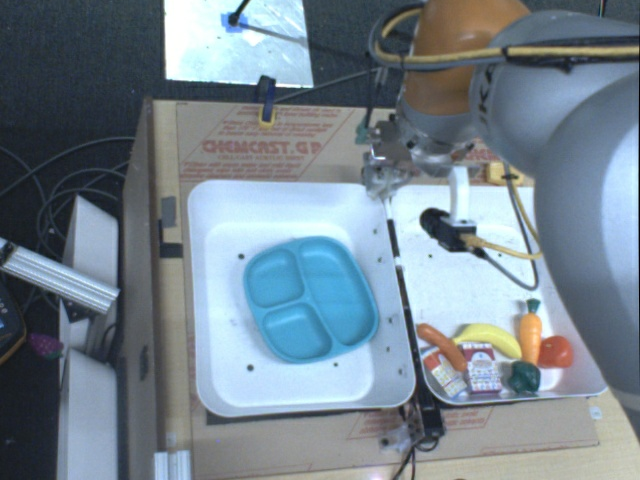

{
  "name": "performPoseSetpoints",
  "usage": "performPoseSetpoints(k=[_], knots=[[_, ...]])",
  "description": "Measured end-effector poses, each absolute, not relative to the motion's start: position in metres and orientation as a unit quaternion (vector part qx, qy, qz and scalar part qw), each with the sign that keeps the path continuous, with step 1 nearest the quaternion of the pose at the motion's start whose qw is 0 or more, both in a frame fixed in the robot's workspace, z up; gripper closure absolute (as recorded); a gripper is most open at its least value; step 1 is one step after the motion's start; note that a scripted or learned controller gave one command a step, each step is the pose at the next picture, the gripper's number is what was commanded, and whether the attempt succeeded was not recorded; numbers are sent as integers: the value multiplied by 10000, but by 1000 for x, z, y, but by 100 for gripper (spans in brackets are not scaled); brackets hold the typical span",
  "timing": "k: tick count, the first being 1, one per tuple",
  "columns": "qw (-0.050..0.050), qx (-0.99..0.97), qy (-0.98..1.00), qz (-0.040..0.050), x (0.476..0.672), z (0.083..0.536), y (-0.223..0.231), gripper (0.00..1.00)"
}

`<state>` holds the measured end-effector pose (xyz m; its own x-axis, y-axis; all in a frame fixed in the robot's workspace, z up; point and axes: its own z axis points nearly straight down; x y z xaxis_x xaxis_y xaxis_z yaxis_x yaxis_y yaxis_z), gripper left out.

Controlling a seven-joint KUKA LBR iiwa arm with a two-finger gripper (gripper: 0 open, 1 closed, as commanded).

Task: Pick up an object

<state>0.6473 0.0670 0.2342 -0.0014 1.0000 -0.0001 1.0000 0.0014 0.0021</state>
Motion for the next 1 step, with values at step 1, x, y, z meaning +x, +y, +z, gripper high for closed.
performPoseSetpoints(k=[1], knots=[[0,7052,7090,10,667,223,117,100]])
